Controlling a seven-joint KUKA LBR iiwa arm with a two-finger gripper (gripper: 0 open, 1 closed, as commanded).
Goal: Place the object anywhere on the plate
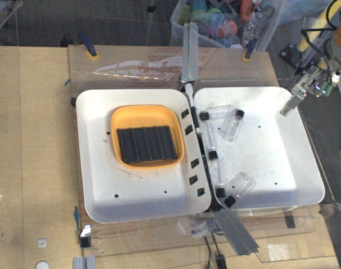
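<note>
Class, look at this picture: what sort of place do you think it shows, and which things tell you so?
Probably a robotics lab or test bench. Two white bins sit side by side on a wooden bench, a robot hand reaches in from the right, and a clear tub of mixed toys stands behind.

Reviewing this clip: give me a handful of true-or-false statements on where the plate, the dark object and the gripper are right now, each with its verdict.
1. The orange plate sits in the left bin. True.
2. The dark ridged object lies in the right bin. False: it rests on the orange plate, in the left bin.
3. The gripper is over the plate. False: it is at the right bin's upper right corner, far from the plate.
4. The dark ridged object is between the gripper's fingers. False: it lies on the plate, apart from the gripper.
5. A clear tub of colourful items stands beyond the bins. True.
</note>
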